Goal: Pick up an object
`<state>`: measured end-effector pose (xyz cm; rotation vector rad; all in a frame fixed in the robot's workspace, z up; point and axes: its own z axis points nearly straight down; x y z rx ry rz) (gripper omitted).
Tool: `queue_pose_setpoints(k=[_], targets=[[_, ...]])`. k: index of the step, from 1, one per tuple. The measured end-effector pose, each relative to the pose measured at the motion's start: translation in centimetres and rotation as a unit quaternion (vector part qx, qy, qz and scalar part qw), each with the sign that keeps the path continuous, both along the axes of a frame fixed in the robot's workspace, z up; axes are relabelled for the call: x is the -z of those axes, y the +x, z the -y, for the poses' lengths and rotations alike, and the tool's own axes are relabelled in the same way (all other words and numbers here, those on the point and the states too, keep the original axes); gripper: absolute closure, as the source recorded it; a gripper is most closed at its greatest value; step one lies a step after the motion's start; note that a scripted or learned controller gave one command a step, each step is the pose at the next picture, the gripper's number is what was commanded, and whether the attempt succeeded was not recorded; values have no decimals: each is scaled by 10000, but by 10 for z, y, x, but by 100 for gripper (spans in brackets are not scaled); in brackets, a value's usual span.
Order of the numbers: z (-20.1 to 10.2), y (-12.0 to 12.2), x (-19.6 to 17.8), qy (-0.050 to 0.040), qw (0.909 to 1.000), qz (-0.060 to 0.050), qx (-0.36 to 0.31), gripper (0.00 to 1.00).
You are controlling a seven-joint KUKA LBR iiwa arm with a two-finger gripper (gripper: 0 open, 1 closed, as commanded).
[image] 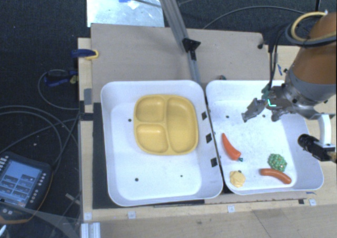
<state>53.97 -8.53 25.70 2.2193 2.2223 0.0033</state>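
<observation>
Objects for picking sit in the right bin [310, 142]: carrot [230, 147] near the bin's left wall, yellow lump [237, 179] at the front edge, too small to identify, green bushy piece [277, 161] just above a sausage [275, 176] toward the front right corner. All four lie on the bin floor, apart from each other except green piece and sausage, which are just beside one another; cannot tell if touching. Gripper [263, 110] hangs over the back half of the same bin, well apart from the toys, two fingers spread with nothing between them. Left finger [253, 110] is clear, the right one blurs into the dark wrist parts. Arm [315, 58] with orange band enters from the right, cut off by the frame edge. Left bin [118, 179] holds a yellow divided plate [166, 125], three compartments. Grey pole [174, 10] slants across the bench [137, 52] behind the bins; its top is cut off
</observation>
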Motion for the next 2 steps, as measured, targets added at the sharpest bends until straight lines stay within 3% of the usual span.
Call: queue_pose_setpoints(k=[2], targets=[[-5,-5,123,2,10000,-38,4,0]])
